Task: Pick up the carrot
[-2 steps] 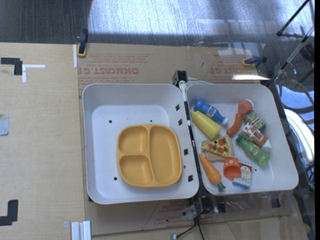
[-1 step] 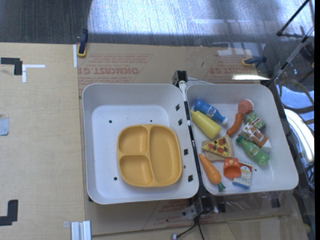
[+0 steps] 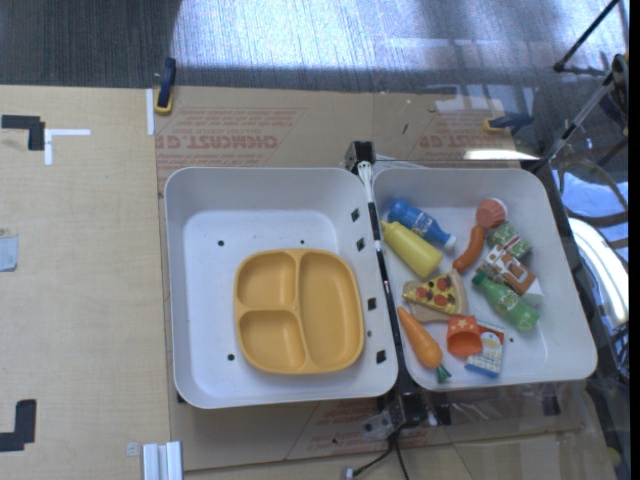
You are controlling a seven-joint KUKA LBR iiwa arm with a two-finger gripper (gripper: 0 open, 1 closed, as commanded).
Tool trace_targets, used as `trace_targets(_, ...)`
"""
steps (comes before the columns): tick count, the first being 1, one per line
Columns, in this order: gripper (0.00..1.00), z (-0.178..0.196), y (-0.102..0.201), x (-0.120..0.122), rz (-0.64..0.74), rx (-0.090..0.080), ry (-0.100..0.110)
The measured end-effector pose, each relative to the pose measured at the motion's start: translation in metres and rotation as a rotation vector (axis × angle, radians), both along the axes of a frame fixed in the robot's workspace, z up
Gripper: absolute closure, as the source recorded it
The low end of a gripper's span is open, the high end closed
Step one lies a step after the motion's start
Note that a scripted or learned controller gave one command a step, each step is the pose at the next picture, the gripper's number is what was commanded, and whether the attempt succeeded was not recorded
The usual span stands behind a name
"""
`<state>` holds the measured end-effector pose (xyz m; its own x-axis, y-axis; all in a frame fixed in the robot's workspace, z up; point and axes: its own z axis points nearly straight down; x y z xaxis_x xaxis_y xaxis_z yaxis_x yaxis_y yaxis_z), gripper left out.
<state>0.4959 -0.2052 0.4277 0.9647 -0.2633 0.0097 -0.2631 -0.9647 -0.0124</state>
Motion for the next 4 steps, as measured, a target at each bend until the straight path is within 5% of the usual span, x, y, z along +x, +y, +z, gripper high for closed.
trace_targets(1,0.0,-0.064,-0.01,0.065,0.015,0.005,-0.003)
trace_targets(3,0.0,-0.062,0.006,0.165,0.059,0.009,-0.006)
trace_targets(4,1.0,-0.053,0.009,0.168,0.058,0.027,-0.024)
